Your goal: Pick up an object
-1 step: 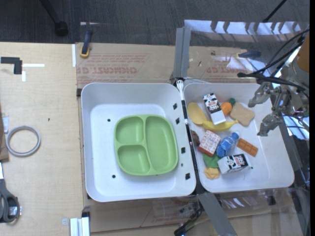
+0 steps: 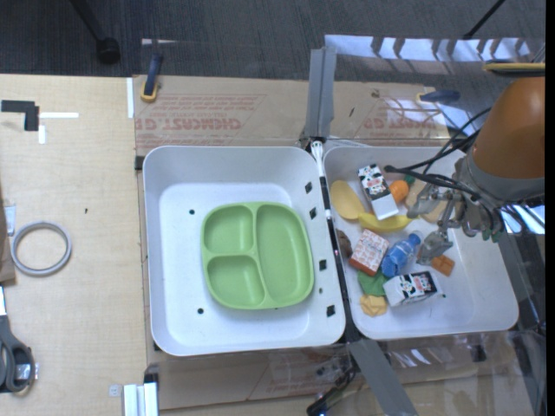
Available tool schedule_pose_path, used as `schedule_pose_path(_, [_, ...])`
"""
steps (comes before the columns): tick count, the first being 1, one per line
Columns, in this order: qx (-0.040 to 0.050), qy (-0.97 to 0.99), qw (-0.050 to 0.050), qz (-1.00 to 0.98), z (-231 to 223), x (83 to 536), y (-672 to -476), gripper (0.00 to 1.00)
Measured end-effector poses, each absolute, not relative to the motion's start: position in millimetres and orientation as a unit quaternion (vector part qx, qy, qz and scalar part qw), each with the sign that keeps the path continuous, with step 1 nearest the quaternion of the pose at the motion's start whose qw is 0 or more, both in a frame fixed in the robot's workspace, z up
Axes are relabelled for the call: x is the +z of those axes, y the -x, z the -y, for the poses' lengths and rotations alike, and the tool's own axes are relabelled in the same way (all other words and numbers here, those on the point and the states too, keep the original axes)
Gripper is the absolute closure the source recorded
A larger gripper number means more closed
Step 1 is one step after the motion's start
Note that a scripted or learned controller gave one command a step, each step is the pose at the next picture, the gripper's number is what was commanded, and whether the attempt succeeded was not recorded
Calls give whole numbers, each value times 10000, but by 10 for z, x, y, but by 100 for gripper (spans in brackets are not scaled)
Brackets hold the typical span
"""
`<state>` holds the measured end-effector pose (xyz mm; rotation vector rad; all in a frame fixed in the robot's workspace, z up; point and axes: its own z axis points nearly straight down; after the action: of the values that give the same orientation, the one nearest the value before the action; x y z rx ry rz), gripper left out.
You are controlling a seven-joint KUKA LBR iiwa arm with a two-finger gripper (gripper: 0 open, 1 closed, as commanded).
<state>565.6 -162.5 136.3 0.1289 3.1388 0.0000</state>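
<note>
Pale wood makes up the bench (image 2: 69, 146), which carries two shallow white bins side by side across the middle of the frame, with a flattened cardboard sheet (image 2: 217, 111) under their upper edge and dark carpet beyond.

Nearest the lower edge, at lower right, the right bin (image 2: 486, 310) holds a loose heap of small items. Lowest lies a yellow scrap (image 2: 374, 304), and just right of it a small cow-print carton (image 2: 411, 288) on its side, long axis running left to right. Above these come a red-and-white packet (image 2: 368, 251) and a blue bottle (image 2: 401, 253), the bottle slanting up toward the right. Farther up sit a yellow banana-like piece (image 2: 364, 211) and a second cow-print carton (image 2: 376, 191), nearly upright in the frame.

At lower centre, the left bin (image 2: 165, 258) bears a green divided plate (image 2: 257, 255).

From the right edge the arm reaches in, its orange band (image 2: 520, 128) at upper right. The gripper (image 2: 444, 232) hangs over the right bin, just right of the blue bottle and near a small orange block (image 2: 443, 265). Cables and metal parts clutter it, so I cannot tell how the jaws stand, and no item is seen between them.

The heap lies to the left of the jaws and slightly toward the lower edge; the blue bottle looks the closest candidate, its long axis pointing roughly at the gripper.
</note>
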Motion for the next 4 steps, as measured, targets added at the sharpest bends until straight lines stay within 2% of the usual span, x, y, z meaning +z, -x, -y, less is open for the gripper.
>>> schedule_pose_path(1, [-1, -927, 6, -9957, 1735, 917, -5270, 0])
schedule_pose_path(2, [-4, -2074, 18, -9782, 1383, 925, -5992, 0])
schedule_pose_path(3, [-49, -2817, 30, -9595, 1194, 931, -6085, 0])
schedule_pose_path(4, [-34, -3001, 28, -9539, 1127, 933, -5722, 0])
